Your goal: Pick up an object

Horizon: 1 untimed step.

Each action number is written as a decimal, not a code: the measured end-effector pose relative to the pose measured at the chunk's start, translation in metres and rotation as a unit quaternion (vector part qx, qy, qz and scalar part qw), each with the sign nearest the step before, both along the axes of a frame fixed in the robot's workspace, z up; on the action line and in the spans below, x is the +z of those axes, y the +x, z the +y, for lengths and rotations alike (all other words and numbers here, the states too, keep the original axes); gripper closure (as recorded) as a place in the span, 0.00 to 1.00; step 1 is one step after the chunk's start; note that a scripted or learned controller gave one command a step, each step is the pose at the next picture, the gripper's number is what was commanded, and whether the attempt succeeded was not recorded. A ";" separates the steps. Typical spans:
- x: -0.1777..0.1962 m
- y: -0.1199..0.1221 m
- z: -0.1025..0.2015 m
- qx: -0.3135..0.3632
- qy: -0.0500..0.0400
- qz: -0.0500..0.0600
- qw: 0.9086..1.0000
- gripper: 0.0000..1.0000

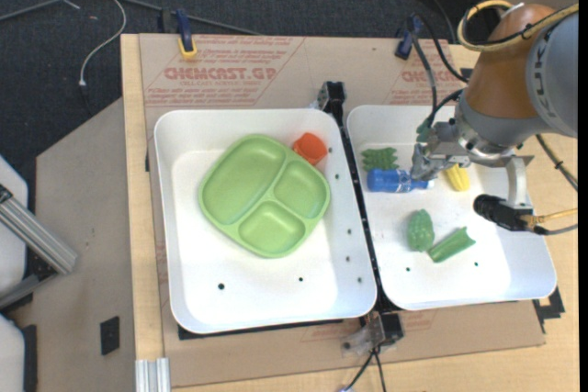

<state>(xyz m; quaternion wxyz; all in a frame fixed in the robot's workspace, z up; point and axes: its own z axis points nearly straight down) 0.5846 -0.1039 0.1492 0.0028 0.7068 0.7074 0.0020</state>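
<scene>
Objects for picking lie loose in the right bin (514, 285), scattered apart, which should give the tool room to come down on one without knocking the rest. Nearest in that bin are a green block (451, 245) and, just left of it, a knobbly green piece (420, 229); both lie flat on the white floor, clear of the arm. Farther back, a blue object (390, 182) lies on its side with the tool (424, 172) right at its right end, so it looks to be the chosen target; whether it is gripped or only touched I cannot tell from this slant. A yellow piece (457, 178) sits just right of the tool, and a leafy green item (378, 159) lies just beyond the blue one. In the left bin (184, 289) a green divided plate (265, 195) rests flat, an orange object (310, 146) at its far right edge. Both bins sit side by side on the cardboard-covered worktop (239, 69).
</scene>
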 end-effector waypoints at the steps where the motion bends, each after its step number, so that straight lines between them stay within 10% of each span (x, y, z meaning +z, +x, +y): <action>1: 0.054 -0.003 0.009 0.000 0.000 0.000 1.000 1.00</action>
